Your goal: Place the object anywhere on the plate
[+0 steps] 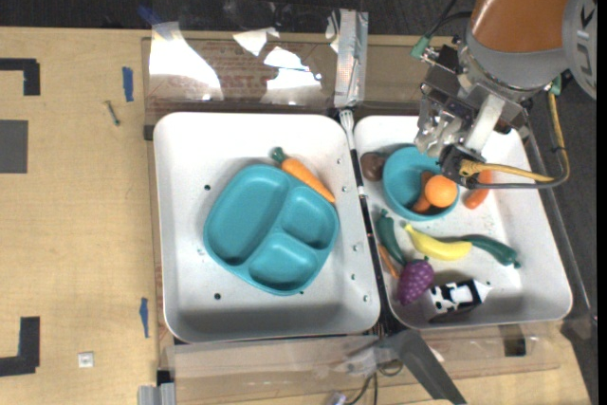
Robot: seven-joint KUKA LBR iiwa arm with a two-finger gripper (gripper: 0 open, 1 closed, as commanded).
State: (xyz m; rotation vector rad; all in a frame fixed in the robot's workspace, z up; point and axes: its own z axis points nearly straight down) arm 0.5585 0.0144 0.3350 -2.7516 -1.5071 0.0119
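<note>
Carrot [307, 176], the only item in the left bin [180, 204], lies on the far right rim of the teal plate [270, 228], its long axis running from far left to near right. The gripper [444, 145] hangs over the right bin [541, 270] above a teal bowl [406, 174] holding an orange ball [439, 192]; whether it grips anything I cannot tell. The plate lies to the gripper's left.

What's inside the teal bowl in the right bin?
The teal bowl holds an orange ball near its rim. The pincer above covers part of the bowl's far side.
</note>
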